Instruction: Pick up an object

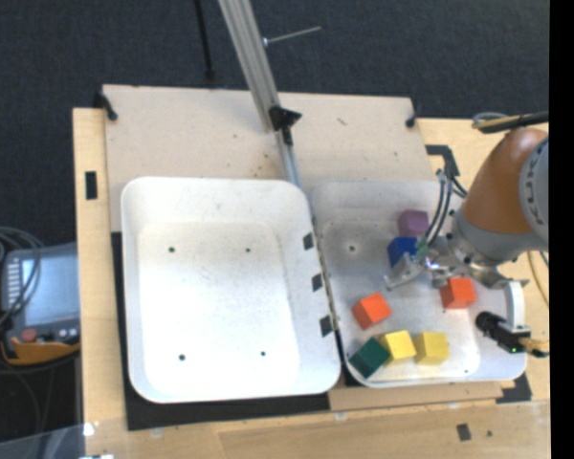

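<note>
The arm [502, 199], grey with an orange band, reaches in from the right and hangs over the right bin [340, 213], which sits beside the left bin [143, 208] on the worktop [201, 113]. Its gripper [423, 268] is low over the middle of the right bin, among the blocks, and whether the fingers are spread or pressed together cannot be told from this angle; nothing is clearly seen pinched between them. A blue block [402, 251] lies just beside the gripper on its left, partly covered by it, and a purple block [413, 222] sits just above the blue one, toward the far side of the bin. A red-orange block [457, 293] lies just to the right of the gripper, below the wrist. Another orange block [371, 310] rests nearer the bin's left wall, apart from the gripper. Along the near edge of the bin three blocks stand in a row: a dark green block [369, 357] at the left, a yellow block [399, 344] touching it, and a second yellow block [432, 347] just beside that. A slanted metal rail [249, 51] runs down from the top toward the gap between the bins.
</note>
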You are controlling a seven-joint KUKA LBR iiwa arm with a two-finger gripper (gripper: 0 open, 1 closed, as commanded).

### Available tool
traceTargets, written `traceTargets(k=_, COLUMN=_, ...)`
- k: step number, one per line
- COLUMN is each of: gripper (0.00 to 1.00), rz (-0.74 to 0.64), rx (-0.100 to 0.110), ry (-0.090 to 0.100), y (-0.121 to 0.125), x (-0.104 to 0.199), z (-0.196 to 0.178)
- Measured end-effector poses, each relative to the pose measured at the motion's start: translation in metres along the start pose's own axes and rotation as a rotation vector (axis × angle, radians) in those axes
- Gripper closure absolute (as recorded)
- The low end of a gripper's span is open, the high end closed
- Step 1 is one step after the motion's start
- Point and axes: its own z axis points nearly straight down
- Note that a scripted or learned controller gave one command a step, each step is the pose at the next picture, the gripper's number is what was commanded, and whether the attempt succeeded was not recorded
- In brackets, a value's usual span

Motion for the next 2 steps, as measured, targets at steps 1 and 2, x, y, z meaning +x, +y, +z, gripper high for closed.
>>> traceTargets(k=1, gripper=0.0, rz=0.001, rx=-0.007, ry=-0.002, y=0.001, x=-0.001, z=0.01)
traceTargets(k=2, gripper=1.0, rz=0.007, rx=-0.012, ry=-0.001, y=0.002, x=-0.002, z=-0.002)
